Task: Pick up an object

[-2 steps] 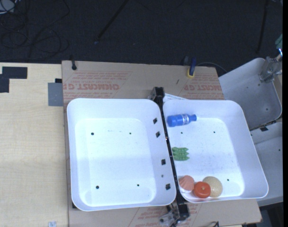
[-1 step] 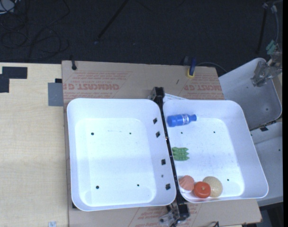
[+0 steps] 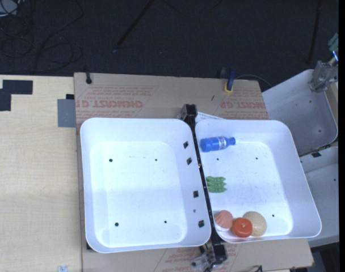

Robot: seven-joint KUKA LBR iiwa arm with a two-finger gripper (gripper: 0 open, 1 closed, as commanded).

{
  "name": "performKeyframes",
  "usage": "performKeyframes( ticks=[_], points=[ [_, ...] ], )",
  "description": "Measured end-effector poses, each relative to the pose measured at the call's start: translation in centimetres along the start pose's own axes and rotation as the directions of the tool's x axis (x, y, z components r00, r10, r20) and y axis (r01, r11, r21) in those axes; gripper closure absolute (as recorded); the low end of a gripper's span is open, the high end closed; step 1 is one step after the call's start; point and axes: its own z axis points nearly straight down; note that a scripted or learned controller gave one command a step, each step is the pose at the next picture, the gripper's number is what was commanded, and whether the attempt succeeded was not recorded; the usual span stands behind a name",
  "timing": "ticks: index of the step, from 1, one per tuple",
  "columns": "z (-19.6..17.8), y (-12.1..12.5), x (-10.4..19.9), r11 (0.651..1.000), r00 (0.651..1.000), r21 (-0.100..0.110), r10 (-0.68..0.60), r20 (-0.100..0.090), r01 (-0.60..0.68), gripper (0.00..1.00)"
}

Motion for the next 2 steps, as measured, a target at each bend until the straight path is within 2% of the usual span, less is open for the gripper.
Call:
performKeyframes(
  ticks=[1,2],
  points=[
    [2.1,-0.1,0.0,1.000,1.000,0.006,0.001,-0.001,-0.001,1.00],
    [-0.2,-1.4,0.0,1.000,1.000,0.002,0.005,0.000,-0.005,1.00]
  ],
)
